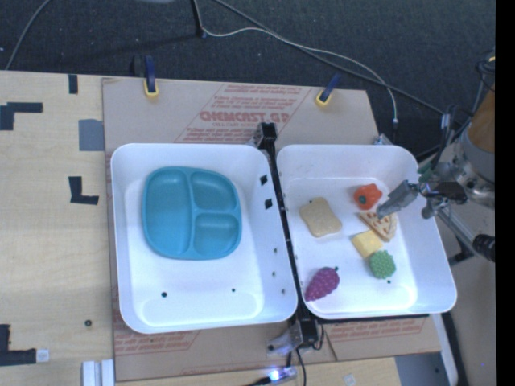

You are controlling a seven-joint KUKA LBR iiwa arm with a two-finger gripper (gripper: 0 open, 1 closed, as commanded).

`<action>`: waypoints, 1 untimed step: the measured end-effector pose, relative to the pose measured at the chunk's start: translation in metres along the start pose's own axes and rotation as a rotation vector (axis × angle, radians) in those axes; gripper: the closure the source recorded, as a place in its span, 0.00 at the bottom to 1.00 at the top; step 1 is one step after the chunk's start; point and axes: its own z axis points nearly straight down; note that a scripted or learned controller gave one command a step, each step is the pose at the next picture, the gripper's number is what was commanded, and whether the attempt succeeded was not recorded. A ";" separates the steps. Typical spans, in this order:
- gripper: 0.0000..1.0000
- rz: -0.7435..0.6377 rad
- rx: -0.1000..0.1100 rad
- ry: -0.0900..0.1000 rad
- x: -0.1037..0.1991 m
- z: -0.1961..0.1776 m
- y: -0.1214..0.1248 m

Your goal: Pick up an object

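The right bin [346,161] holds several toy foods: a red tomato [368,196], a tan bread slice [321,217], a pizza wedge [381,227], a yellow cheese block [365,244], a green bunch [381,264] and purple grapes [322,283]. My gripper [412,203] hovers over the bin's right side, just right of the tomato and the pizza wedge. Its two fingers stand apart, open, with nothing between them. One fingertip [388,206] reaches to the pizza wedge's upper edge.
The left bin [129,296] carries a blue divided plate [193,213]. A black divider [278,215] runs between the bins. Both rest on a cardboard sheet [241,111] held by clamps at the back. Cables trail across the dark floor behind.
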 end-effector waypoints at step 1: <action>0.00 -0.002 -0.020 -0.008 -0.022 -0.219 0.066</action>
